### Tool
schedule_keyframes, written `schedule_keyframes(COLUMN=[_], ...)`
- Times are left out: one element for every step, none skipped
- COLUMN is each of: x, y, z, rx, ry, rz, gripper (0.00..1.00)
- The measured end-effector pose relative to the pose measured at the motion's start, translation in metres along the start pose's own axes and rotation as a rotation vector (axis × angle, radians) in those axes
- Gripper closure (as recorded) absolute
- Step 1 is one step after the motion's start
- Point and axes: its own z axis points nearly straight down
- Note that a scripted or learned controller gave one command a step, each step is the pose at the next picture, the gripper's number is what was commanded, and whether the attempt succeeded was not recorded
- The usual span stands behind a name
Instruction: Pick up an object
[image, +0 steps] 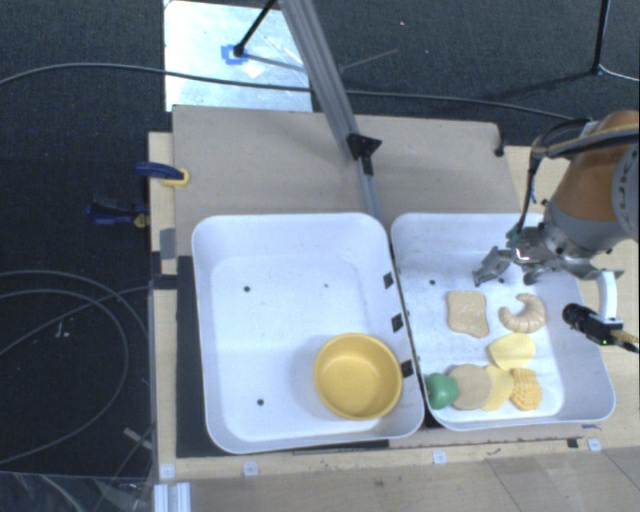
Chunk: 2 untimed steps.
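The right bin holds several toy food pieces. A tan flat piece lies near its middle, with a curled croissant-like piece to its right. Lower down sit a yellow wedge, a round tan piece, a green piece and a small orange ridged piece. My gripper hangs over the upper right part of this bin, just above the tan piece and the croissant. Its fingers appear spread, with nothing between them.
A yellow bowl sits in the left bin near its lower right corner. A slanted metal pole crosses the bench behind the bins. Clamps sit at the bench's left edge.
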Motion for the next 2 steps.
schedule_keyframes(x=[0.000,0.000], y=[0.002,0.003], z=[0.033,0.021], rx=[-0.008,-0.010], ry=[-0.002,-0.003], rz=[0.002,0.000], gripper=[0.00,1.00])
